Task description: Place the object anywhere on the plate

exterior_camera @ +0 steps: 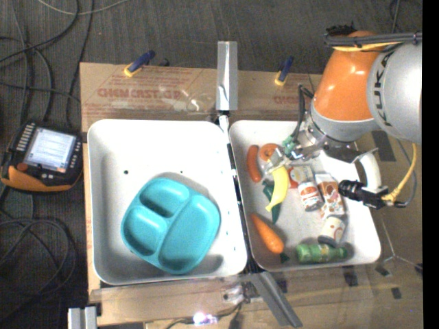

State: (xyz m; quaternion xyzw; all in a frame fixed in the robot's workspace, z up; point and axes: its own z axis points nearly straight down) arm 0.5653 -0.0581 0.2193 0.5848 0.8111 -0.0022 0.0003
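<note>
A teal sectioned plate (171,223) lies in the left white bin (103,142). The right bin (370,242) holds a jumble of toy food. My gripper (281,156) reaches down into the upper left of that bin, just above a yellow banana (278,188) and beside a red sausage (254,163). An orange and red round item (269,151) sits right against the gripper. The arm's orange band (350,81) and grey wrist cover the bin's upper right part.
Also in the right bin are an orange carrot (267,233), a green bottle (321,253) along the front wall, and several small cartons and cans (321,197). A metal divider (227,81) stands behind the bins. A teach pendant (44,155) lies at far left.
</note>
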